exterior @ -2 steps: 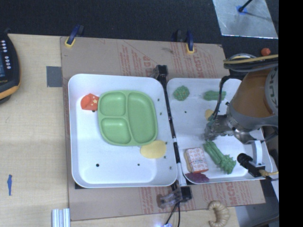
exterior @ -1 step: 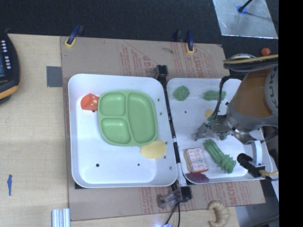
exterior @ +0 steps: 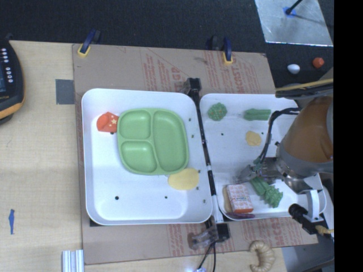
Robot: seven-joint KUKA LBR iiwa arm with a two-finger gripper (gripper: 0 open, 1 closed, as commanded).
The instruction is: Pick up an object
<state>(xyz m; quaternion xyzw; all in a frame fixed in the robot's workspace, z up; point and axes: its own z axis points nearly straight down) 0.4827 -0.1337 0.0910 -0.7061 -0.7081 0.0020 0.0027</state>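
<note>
My gripper [exterior: 256, 172] hangs low in the right bin [exterior: 227, 152], under the grey wrist and orange band [exterior: 309, 132]. It sits just above the upper end of a long green leafy toy vegetable [exterior: 268, 192], touching or nearly touching it. A tan and red boxed snack [exterior: 239, 199] lies to the left of that vegetable. Farther back in the same bin are a small yellow piece [exterior: 253, 137], a round green piece [exterior: 217, 111] and a green pod [exterior: 257, 115].
The left bin [exterior: 102, 191] holds a green divided plate [exterior: 153, 140], a red toy [exterior: 106, 122] at its left and a yellow piece [exterior: 184, 179] at its lower right. A black divider [exterior: 202, 146] runs between the bins. A tan curled object [exterior: 262, 255] lies on the bench in front.
</note>
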